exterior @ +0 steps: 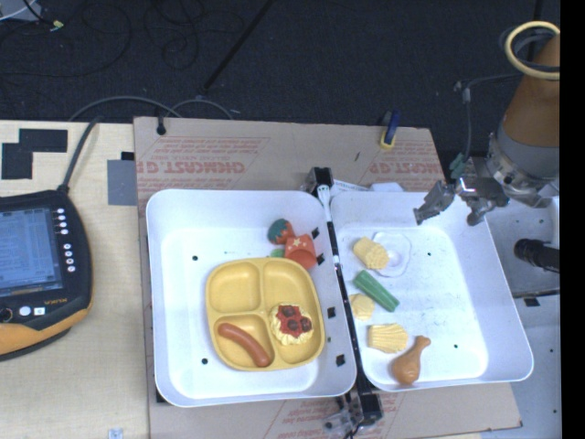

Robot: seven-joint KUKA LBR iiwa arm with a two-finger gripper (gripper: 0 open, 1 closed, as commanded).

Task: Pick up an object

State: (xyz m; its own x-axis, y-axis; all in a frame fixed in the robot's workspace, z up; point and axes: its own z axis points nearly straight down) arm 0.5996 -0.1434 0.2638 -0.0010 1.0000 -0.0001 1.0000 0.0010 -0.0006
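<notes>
Over the right bin's [512, 337] far right corner, at about one o'clock of that bin, the gripper [460, 202] hangs with its two fingers spread apart and nothing between them. Everything it could take lies down and to the left of it, toward seven and eight o'clock. Nearest is the ridged yellow chip [371, 253], just beside a clear round lid [395, 248]. Past that lies the green bean pod [376, 291], its long axis running from ten to four o'clock, so jaws closing across it would want to line up from one to seven. Farther off, near the bin's front edge, sit a second ridged chip [388, 337] and a toy drumstick [410, 359]. I'd judge the first chip the shortest reach.
</notes>
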